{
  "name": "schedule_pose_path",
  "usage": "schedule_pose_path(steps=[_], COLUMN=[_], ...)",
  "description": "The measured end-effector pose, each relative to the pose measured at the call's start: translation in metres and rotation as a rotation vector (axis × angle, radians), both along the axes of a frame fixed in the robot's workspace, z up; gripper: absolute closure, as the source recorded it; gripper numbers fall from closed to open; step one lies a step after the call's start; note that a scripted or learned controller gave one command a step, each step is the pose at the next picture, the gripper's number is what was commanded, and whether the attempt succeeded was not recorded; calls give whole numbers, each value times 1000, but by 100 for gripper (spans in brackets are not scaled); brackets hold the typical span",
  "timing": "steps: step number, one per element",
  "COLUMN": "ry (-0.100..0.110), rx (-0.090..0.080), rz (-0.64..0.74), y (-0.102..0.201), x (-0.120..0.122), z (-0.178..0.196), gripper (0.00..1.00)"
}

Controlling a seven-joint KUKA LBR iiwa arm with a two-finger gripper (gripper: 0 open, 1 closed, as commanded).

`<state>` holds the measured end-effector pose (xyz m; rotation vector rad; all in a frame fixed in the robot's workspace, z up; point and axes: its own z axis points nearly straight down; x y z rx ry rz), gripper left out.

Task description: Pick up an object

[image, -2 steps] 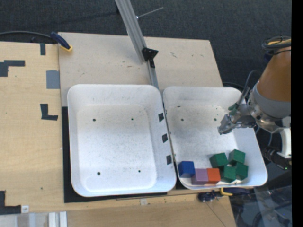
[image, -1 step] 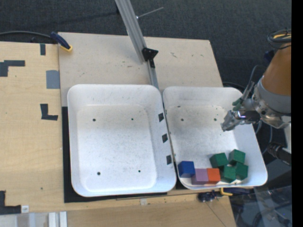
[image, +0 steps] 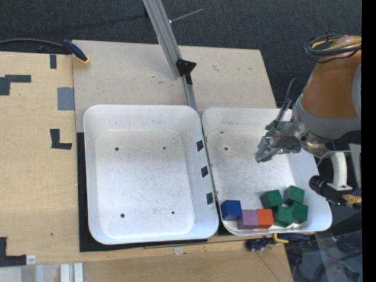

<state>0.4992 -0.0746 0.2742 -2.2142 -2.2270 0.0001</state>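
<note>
On the far left lies the wooden bench [image: 35, 157] with some dark tape marks on it, and next to it stands the left bin [image: 94, 157], white and shallow, with only small dark dots on its floor. A grey metal bar [image: 161, 25] comes down from the top and ends near the place where the two bins meet. The right bin [image: 235, 128] touches the left one along this edge, and all the things to pick are crowded in its near corner: a blue block [image: 231, 209] just beside the dividing wall, then a purple block [image: 251, 218] and an orange block [image: 265, 217] touching each other, and then a cluster of green blocks [image: 284, 205] pressed close together. The gripper [image: 265, 150] hangs over the bare middle of the right bin, apart from the blocks, and nothing is seen between its fingers; from this angle I cannot tell if they are spread or pressed together, because they look like one dark grey shape. My judgement is that the picking is not begun yet. The risk is in the crowding: the blocks leave almost no gap for a finger to enter, so a descent may land on top of a block or push the neighbours away. The bin wall is also near the blocks, and a finger can strike it and spoil the grasp.
</note>
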Motion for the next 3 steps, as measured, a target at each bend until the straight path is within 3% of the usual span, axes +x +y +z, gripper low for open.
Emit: schedule_pose_path(steps=[3], ry=[4], rx=[0], rz=[1], y=[150], x=[-12], z=[-49], gripper=[100])
